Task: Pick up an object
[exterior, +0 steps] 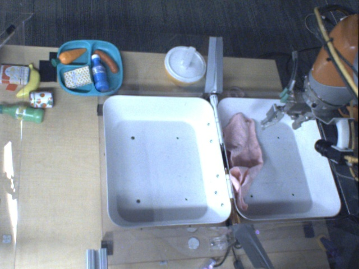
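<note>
Against the left wall of the right bin (314, 206) lies a crumpled pink cloth (244, 150), the one thing to pick up, while the end effector (280, 114) hangs over that bin's far right part, apart from the cloth; whether it is spread I cannot tell. A descent from there would likely meet bare floor, or catch a loose fold that slips. Beyond the left bin (162, 161), at the counter (56, 178) far edge, sit a blue tray (115, 66) and lidded cup (185, 65), dark carpet behind.

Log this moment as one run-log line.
gripper: above right bin, upper part | pink cloth: lying along bin's left wall, not grasped | left bin: untouched
</note>
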